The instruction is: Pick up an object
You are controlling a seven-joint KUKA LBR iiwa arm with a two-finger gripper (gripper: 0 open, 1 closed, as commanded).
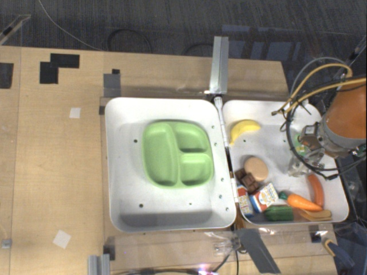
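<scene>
Arm cut off at right edge

The arm [347,116] leaves the frame at right, its wrist and cables hiding the gripper's fingers.

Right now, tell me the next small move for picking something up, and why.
Probably lower the gripper a little toward the floor of the right bin and shift it toward the hot dog just below it in the picture. The arm hangs over that bin's right side, and the hot dog is the closest item, lying apart from the cluttered pile in the lower corner.
</scene>
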